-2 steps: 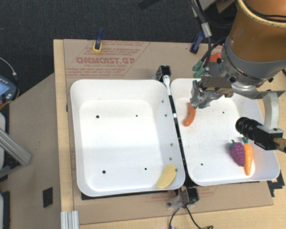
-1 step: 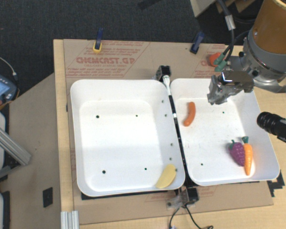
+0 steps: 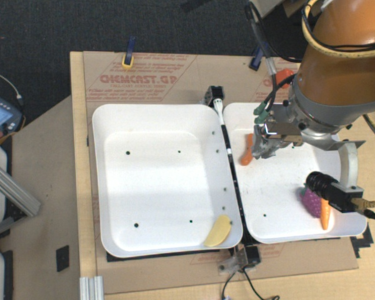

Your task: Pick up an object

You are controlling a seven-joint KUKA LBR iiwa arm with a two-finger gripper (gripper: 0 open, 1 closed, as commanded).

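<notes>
My gripper (image 3: 260, 150) hangs low over the left part of the right bin (image 3: 281, 230). Right beside it, on its left, lies a slim orange carrot-like piece (image 3: 246, 149), close to the wall between the bins; whether it touches the gripper I cannot tell. At the right bin's near right corner sit a purple lumpy thing (image 3: 310, 202) and a second small orange carrot (image 3: 325, 215), side by side. A pale yellow banana-shaped piece (image 3: 217, 231) rests in the near right corner of the left bin (image 3: 112, 167).
Both bins sit on a cardboard sheet (image 3: 156, 74) held by a blue-and-yellow clamp (image 3: 129, 55) at the back. Black clips (image 3: 213, 95) mark the seam between the bins at its far end and near end (image 3: 249, 255). The arm's grey and orange body (image 3: 340, 61) looms over the right bin's far side.
</notes>
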